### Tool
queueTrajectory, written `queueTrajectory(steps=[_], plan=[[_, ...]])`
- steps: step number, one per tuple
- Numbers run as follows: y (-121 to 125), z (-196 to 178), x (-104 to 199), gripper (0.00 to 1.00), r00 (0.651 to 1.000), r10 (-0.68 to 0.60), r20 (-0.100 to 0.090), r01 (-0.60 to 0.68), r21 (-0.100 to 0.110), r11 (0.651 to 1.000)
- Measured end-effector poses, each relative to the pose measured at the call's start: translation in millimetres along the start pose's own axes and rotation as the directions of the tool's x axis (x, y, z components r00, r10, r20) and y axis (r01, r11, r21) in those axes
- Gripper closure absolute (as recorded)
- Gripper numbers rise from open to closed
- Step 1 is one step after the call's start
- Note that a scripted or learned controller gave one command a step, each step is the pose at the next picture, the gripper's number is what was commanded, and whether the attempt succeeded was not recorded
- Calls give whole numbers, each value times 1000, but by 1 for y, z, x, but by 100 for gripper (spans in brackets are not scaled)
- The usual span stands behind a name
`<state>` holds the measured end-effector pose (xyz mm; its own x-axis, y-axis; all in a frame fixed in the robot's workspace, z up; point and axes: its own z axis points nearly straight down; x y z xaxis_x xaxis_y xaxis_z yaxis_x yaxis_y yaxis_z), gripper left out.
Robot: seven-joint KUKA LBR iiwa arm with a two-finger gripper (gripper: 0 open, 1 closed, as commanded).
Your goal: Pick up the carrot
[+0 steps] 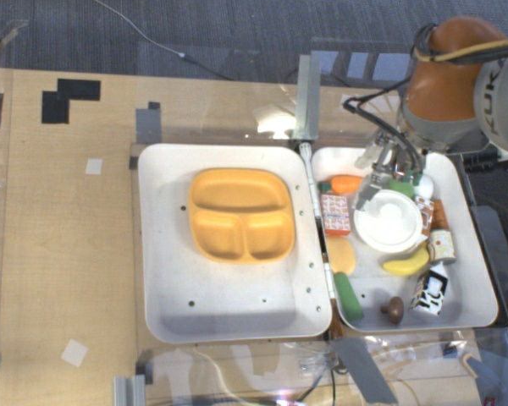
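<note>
Claw (379,178) poised in the right bin (470,227), near its far edge; whether its fingers are apart or together cannot be told. The carrot (348,184) lies just left of the claw, close to the ridge dividing the 2 bins. A white bowl (390,220) sits directly below the claw, crowding that side. Far to the left, the left bin (165,252) holds 1 yellow divided tray (241,215) with bare floor around it.
</note>
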<state>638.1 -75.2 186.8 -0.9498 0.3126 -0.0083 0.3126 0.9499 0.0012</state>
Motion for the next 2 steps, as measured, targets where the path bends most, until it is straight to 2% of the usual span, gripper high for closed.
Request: queueTrajectory(steps=[1,2], plan=[[-8,84,-27,0,998,-59,11,59,-3,998],[-7,87,-19,0,1000,9,25,-9,-2,1000]])
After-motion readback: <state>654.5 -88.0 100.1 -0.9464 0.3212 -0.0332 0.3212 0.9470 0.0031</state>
